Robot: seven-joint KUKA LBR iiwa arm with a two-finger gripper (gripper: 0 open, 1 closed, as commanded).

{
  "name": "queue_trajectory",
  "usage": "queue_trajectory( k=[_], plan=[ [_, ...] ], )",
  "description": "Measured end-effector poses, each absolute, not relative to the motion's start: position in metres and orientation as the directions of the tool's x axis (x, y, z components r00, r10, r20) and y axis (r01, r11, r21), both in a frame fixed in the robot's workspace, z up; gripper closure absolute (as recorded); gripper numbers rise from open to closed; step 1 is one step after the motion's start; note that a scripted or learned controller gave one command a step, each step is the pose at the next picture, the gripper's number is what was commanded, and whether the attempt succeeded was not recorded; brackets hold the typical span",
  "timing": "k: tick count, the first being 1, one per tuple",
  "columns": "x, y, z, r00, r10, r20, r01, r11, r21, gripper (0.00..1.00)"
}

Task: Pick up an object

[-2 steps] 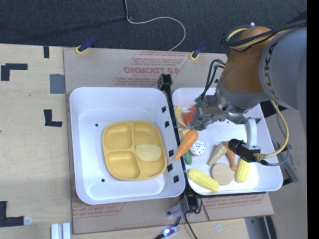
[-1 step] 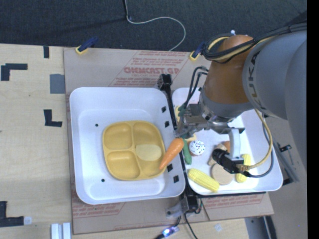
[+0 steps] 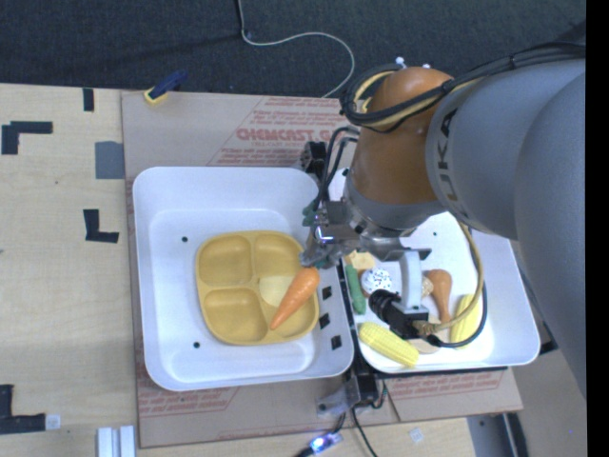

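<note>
1. You see the carrot (image 3: 294, 296) lying on the yellow tray (image 3: 230, 284), over its right compartments.
2. The tray sits in the left bin (image 3: 162, 255).
3. The end effector (image 3: 324, 239) hangs just above the carrot's top; you cannot tell its state.

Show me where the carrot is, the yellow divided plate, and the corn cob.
carrot (image 3: 295, 298): camera view, middle of its orange body, lying across the plate's right side.
yellow divided plate (image 3: 226, 265): camera view, bare upper-left compartment.
corn cob (image 3: 388, 347): camera view, middle of the cob, in the right bin.
</note>
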State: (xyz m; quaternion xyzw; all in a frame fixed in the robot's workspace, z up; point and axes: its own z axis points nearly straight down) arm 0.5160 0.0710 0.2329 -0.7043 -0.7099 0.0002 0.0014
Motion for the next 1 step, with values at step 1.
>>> queue_trajectory(
  k=[1],
  plan=[
    [0.5207, 0.0720, 0.2326, -0.003, 1.000, 0.000, 1.000, 0.003, -0.003, 1.00]
  ],
)
